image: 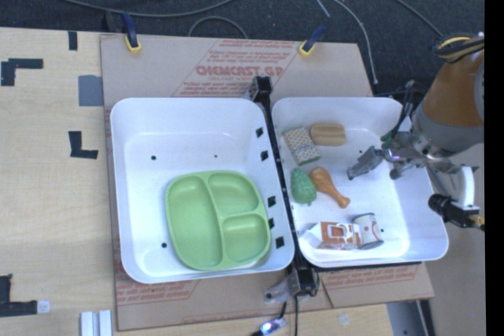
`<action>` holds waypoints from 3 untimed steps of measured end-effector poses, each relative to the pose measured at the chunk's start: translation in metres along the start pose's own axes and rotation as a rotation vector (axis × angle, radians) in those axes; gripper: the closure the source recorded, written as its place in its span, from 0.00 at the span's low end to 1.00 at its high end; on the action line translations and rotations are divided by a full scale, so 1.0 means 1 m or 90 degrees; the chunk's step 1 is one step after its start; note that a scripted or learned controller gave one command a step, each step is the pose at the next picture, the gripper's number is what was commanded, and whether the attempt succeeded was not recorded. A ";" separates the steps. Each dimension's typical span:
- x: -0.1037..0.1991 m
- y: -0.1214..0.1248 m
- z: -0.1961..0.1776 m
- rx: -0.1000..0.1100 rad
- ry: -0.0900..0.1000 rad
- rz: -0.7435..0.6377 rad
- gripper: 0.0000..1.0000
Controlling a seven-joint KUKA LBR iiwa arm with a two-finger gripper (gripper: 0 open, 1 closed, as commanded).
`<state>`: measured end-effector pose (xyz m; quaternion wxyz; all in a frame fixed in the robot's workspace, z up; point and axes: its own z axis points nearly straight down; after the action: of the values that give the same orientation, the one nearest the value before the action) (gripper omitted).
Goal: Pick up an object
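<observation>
Orange, drumstick-shaped, the toy (330,186) lies mid-floor in the right bin (425,252), long axis slanting from the centre divider toward the near-right corner. The gripper (364,164) hangs just beyond its far-right side, apparently spread with nothing between the fingers, though blur makes that uncertain.

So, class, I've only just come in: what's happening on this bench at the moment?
A grey robot arm reaches in from the right over the right bin, its tool low above the bin floor and holding nothing. Near it lie a toy drumstick, a green lump, a tan bread roll, a checked block and a crumpled packet. The left bin holds a green divided plate. Nothing has been picked up yet.
</observation>
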<state>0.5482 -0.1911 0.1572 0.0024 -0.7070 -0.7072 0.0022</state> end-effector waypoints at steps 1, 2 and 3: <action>0.001 -0.011 0.053 0.001 0.001 0.000 0.00; 0.001 -0.010 0.040 -0.002 0.000 -0.001 1.00; 0.010 -0.015 -0.017 -0.006 -0.001 -0.001 1.00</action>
<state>0.5334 -0.1813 0.1741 -0.0013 -0.7064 -0.7078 -0.0008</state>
